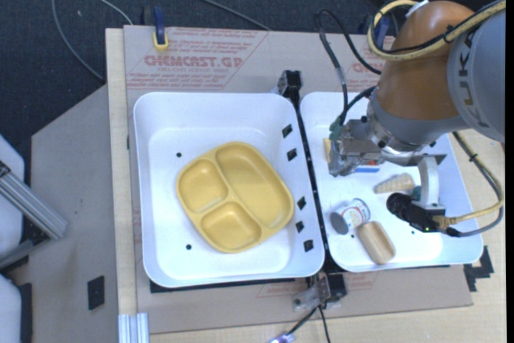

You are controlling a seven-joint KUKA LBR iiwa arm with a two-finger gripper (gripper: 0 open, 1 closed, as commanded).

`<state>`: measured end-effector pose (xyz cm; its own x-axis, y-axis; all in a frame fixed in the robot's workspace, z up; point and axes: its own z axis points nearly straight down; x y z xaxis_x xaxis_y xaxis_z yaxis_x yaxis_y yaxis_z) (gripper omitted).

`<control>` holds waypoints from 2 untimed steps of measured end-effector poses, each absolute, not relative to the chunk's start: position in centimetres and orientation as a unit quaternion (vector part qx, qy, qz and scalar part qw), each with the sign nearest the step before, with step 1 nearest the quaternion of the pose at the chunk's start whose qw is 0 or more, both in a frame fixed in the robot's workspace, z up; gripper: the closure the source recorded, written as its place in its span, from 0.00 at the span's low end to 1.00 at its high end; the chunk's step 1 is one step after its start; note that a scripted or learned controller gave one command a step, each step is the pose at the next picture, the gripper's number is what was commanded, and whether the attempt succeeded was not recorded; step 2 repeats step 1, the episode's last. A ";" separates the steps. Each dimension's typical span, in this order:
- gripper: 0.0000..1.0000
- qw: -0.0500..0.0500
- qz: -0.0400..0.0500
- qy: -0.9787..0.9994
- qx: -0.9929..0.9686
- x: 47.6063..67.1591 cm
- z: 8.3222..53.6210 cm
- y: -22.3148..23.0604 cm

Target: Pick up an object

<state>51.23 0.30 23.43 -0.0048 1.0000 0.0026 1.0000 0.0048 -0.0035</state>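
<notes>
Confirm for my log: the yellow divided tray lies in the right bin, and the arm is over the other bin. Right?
Not quite. The camera view shows the yellow divided tray in the left bin; the arm is over the other, right bin.

Desk [201,64]: brown board top with red printed lettering along the far edge, bearing two shallow white bins touching side by side. Left bin [152,197] and right bin [462,249] sit directly on the board. A blue-and-yellow clamp [160,28] grips its far edge.
</notes>
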 end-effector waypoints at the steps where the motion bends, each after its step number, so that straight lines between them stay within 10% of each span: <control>1: 1.00 0.002 0.000 -0.710 -0.705 51.1 23.0 6.6; 2: 1.00 0.002 0.000 -0.710 -0.705 51.1 23.0 6.6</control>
